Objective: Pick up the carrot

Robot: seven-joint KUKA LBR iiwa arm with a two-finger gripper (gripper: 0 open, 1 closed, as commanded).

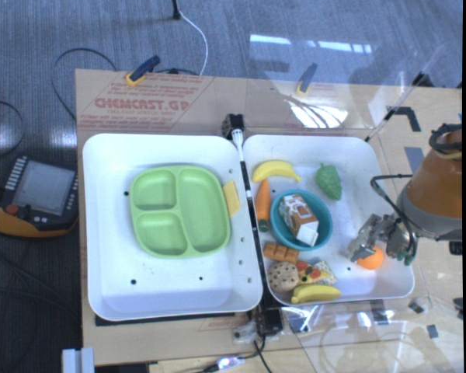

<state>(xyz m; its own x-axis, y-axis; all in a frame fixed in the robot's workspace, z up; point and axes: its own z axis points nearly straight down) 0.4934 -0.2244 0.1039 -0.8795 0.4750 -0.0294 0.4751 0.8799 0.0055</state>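
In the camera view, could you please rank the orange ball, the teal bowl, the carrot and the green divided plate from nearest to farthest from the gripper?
1. Orange ball: right beside the gripper, in the right bin's right part.
2. Teal bowl: middle of the right bin.
3. Carrot: by the right bin's left wall.
4. Green divided plate: in the left bin.

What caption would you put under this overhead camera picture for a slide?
Grey arm's gripper low in the right bin beside an orange fruit, far from the carrot by the teal bowl.
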